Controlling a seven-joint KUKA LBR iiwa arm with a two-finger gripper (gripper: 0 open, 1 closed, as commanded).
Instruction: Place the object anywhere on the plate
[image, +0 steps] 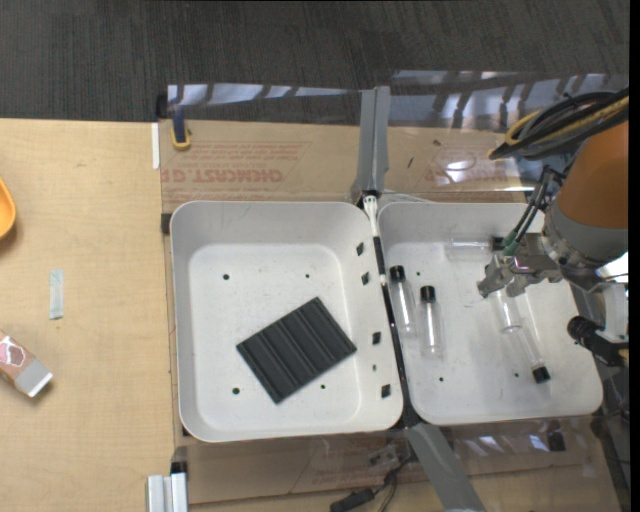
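A dark ribbed rectangular plate (297, 349) lies flat and turned at an angle in the left bin (200, 300). Clear tubes with black caps lie in the right bin (470, 395): two side by side near its left wall (403, 300) (430, 320), and a third tube (524, 340) toward the right, its cap pointing to the front. My gripper (506, 281) hangs over the right bin, right above the far end of that third tube. Nothing shows as held in it.
The bins meet at a raised rim (381, 280) with black clips. On the wooden bench to the left lie a small wrapped block (24, 366), a thin grey strip (56, 295) and an orange item (4, 208) at the edge. Cables (560, 120) run above the arm.
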